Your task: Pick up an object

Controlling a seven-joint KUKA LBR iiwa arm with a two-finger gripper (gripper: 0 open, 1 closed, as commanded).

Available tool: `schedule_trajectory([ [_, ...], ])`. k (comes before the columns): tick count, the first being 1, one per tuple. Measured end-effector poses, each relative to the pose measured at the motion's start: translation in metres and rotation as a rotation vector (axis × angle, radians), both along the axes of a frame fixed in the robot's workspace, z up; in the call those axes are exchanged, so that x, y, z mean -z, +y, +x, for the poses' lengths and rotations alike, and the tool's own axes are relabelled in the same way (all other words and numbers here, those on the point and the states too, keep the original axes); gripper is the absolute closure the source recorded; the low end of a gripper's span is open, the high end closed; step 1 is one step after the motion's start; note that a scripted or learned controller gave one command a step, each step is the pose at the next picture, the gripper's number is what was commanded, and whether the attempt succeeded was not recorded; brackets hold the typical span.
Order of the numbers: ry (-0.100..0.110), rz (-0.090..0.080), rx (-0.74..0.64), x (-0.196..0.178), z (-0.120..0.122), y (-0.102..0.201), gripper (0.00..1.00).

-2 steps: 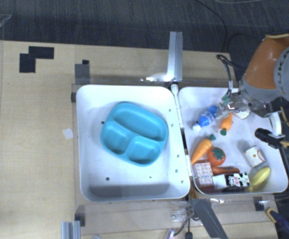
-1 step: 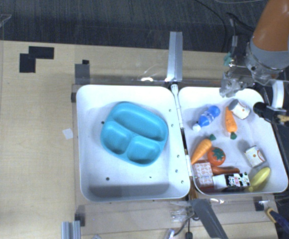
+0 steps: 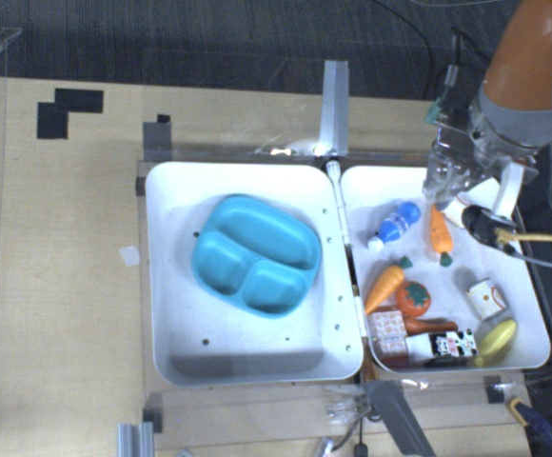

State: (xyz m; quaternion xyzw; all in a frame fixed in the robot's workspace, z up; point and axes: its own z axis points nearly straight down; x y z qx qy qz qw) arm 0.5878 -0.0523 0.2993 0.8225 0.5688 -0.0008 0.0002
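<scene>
My gripper [image 3: 444,187] hangs over the far part of the right bin [image 3: 539,305], below the orange band of the arm. Directly under it is a small orange carrot [image 3: 439,233], standing almost on end with its top close to the gripper; whether it is touched or held cannot be made out. To the left of the carrot lies a blue and white bottle [image 3: 395,225]. Nearer the front are a second carrot [image 3: 384,287], a red tomato [image 3: 413,298], a small white cup [image 3: 485,298], a yellow fruit [image 3: 497,339] and a patterned box [image 3: 388,329].
The left bin [image 3: 176,350] holds a blue divided plate [image 3: 257,255]. A metal post [image 3: 335,103] rises behind the rim between the bins. A dark packet [image 3: 443,343] lies along the right bin's front wall. Cables run by the bin's right side.
</scene>
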Motion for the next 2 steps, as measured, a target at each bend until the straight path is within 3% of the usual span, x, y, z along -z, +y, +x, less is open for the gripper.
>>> schedule_trajectory([
  [1,0.002,-0.001,0.291,0.01,-0.042,-0.006,1.0],
  [2,0.001,-0.001,0.342,0.018,0.026,-0.022,1.0],
])
